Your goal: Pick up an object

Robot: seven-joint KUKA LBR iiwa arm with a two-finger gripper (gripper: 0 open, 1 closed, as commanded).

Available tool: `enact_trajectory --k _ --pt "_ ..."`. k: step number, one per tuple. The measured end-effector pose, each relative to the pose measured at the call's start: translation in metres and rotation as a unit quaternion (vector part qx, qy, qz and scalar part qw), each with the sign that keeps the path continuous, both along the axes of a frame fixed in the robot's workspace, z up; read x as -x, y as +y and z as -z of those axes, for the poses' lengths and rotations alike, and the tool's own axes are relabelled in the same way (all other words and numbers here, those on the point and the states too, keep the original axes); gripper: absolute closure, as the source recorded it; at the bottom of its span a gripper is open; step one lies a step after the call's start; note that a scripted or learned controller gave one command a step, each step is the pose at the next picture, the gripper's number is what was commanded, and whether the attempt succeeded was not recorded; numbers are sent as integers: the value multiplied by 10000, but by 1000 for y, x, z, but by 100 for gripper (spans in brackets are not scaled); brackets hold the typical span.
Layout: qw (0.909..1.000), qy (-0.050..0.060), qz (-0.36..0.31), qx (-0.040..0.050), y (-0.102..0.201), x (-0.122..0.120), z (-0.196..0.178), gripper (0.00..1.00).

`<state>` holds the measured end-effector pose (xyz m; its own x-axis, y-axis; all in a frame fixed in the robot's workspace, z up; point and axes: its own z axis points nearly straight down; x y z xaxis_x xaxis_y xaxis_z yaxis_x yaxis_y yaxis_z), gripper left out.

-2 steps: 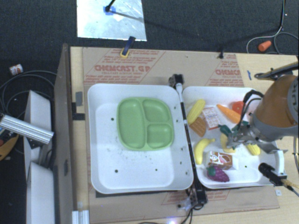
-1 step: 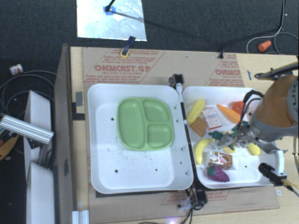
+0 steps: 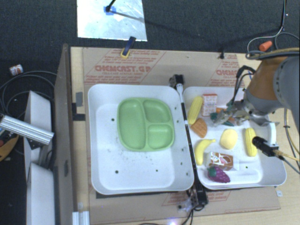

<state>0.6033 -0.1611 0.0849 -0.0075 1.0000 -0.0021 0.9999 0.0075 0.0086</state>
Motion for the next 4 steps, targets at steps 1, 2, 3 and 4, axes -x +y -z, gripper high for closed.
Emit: enact_trajectory --k 1,2,3,4 --pt "10000 72 0 -11 22 -46 -21 0" --pt "9999 140 81 -3 42 -52 -10 0" --pt "9997 214 64 -94 -3 -59 -13 0" --pt "10000 37 54 2 -42 -16 -45 0"
